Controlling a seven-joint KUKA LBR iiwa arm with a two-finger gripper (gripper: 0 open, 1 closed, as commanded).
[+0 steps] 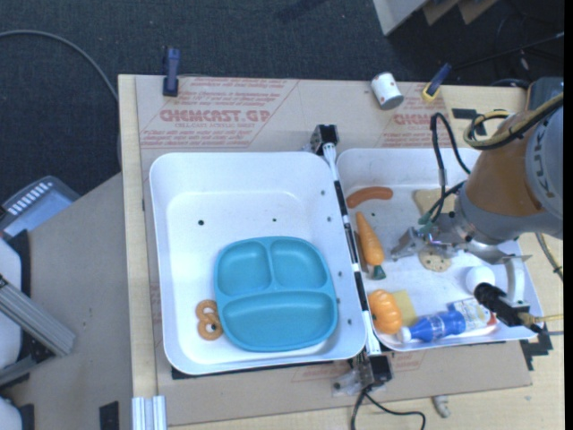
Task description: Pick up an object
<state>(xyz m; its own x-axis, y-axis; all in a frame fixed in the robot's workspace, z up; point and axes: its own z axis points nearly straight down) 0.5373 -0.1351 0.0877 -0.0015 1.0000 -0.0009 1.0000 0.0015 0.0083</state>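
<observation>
Grey arm with orange band (501,182) sits highest, so nearest the lens, reaching in from the view's right over the right white bin (394,161). Its gripper (423,237) is low over the middle of that bin. Metal parts bunch together there, so I cannot tell how wide it stands, and nothing visibly sits in it.

Camera view, right bin:
- The round tan perforated cracker (436,260) lies just beside the gripper, on its near side toward the desk's front edge. It is the closest candidate, flat and with no long axis.
- The orange carrot with green tip (370,243) lies to the view's left of the gripper, near the bins' shared wall. Its long axis runs far-to-near, roughly parallel to that wall.
- The reddish-orange sausage (369,196) lies farther back, long axis across the bin.
- The small orange pumpkin-like toy (385,307) and the pale yellow block (406,307) touch each other at the near left corner.
- The white and blue tube (443,323) lies along the near wall.

Camera view, left white bin (170,240): the blue three-part plastic plate (276,292) has a small brown pretzel (209,319) just beside it, both well apart from the gripper.

Judgement: nothing is picked yet. A short shift toward the near side would centre the gripper on the cracker. The carrot would need a closing line across its axis.
</observation>
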